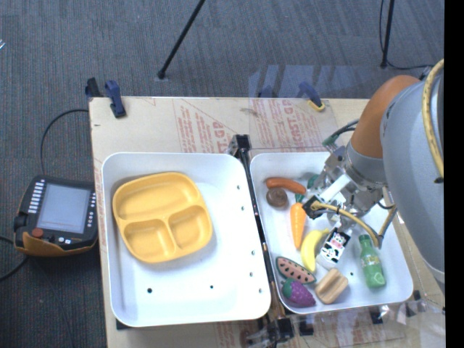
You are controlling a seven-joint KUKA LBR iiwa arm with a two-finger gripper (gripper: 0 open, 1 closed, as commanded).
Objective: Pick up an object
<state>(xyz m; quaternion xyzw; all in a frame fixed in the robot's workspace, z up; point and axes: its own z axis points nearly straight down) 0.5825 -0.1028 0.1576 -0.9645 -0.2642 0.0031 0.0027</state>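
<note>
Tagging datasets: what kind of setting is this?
Likely a robotics lab pick-and-place cell: two white bins clamped to a board, toy food like a carrot, a teach pendant on carpet.

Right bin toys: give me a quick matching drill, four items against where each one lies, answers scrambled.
Items:
1. green plastic bottle
2. brown sausage
3. purple grape bunch
4. orange carrot

Places:
A. far left part of the right bin
B. near left corner
C. near right side
D. left of the yellow banana

Pairs: 1-C, 2-A, 3-B, 4-D
</note>
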